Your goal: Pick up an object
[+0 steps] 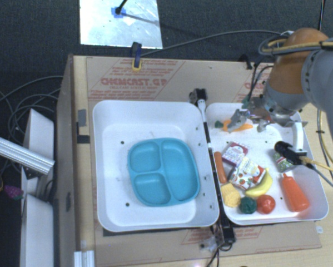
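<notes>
At upper right of frame, over the right bin [321, 204]: gripper [249, 120] fingers spread, unladen, beside orange carrot [239, 128]. Best centre on it, descend squarely, then clamp.

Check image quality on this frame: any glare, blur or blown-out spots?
Camera view: the foil sheet behind the bench glares nearly white; the claw and wrist look soft, slightly blurred, over the right bin; the blue tray in the left bin is sharp and evenly lit, with soft shadows.
</notes>
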`<control>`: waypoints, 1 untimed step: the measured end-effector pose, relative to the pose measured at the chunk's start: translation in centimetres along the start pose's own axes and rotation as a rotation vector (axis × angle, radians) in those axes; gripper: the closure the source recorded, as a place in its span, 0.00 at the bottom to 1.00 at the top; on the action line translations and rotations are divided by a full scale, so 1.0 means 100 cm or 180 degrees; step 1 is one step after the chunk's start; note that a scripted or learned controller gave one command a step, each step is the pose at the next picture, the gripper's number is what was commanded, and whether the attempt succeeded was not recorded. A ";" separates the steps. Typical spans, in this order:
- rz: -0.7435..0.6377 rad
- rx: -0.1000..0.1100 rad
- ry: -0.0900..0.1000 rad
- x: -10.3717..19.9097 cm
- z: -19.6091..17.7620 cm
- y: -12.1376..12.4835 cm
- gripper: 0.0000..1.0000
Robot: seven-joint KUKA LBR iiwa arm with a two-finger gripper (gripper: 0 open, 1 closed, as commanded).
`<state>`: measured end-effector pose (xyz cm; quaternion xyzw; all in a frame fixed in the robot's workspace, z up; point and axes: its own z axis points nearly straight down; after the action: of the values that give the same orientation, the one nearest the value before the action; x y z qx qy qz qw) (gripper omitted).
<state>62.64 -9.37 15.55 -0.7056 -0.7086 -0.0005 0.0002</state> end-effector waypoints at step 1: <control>0.0012 -0.0007 -0.0015 0.008 0.071 -0.036 0.00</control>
<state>59.02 -8.59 8.46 -0.7070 -0.7072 0.0005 -0.0023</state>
